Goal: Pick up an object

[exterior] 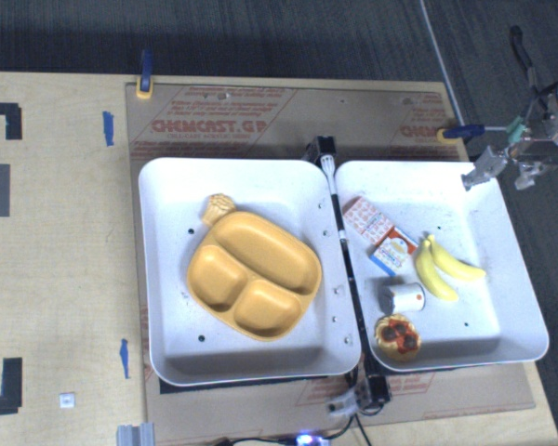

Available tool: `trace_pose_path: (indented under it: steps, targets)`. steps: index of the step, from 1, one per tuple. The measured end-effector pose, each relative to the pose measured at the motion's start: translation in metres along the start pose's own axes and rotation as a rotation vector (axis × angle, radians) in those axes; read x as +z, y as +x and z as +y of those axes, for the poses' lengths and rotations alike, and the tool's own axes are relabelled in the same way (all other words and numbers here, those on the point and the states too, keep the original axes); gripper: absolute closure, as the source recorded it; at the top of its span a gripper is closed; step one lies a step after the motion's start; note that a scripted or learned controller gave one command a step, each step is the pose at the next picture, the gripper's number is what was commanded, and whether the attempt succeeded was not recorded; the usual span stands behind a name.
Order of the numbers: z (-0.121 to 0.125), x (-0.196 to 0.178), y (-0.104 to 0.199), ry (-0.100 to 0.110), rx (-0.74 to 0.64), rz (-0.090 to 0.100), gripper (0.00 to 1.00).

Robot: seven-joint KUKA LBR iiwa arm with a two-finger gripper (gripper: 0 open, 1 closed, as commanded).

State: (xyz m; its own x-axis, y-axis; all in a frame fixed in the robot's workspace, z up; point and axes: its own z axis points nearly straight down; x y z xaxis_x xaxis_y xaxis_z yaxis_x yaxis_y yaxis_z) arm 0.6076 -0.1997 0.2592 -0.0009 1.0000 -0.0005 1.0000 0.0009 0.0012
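The gripper [481, 168] hangs at the far right corner of the right bin [516, 277], over its rim, and holds nothing that can be seen; it is small and blurred here, so I cannot tell how it is set. Nothing lies directly under it; the white floor of that corner is bare.

The nearest things sit further down the right bin: two bananas [444, 268] lying side by side, and just left of them a small carton [391, 251] with a blue edge. Above the carton lies a red-and-white patterned packet [365, 218], close to the wall shared with the other bin. Below the carton lies a small white cup [405, 297] on its side (probably a cup), and near the front wall rests a round pastry with red fruit [397, 335].

The left bin [167, 277] holds a yellow divided tray [253, 274], tilted, with a small tan object [218, 207] touching its far left corner.
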Motion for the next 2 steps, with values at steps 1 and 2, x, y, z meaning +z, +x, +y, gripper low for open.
trace_pose_path:
  steps: [1, 2]
  targets:
    - [-0.003, 0.173, 0.017, -0.002, 0.0, -0.001, 0.0]
    - [-0.06, 0.173, 0.055, 0.0, 0.001, 0.001, 0.0]
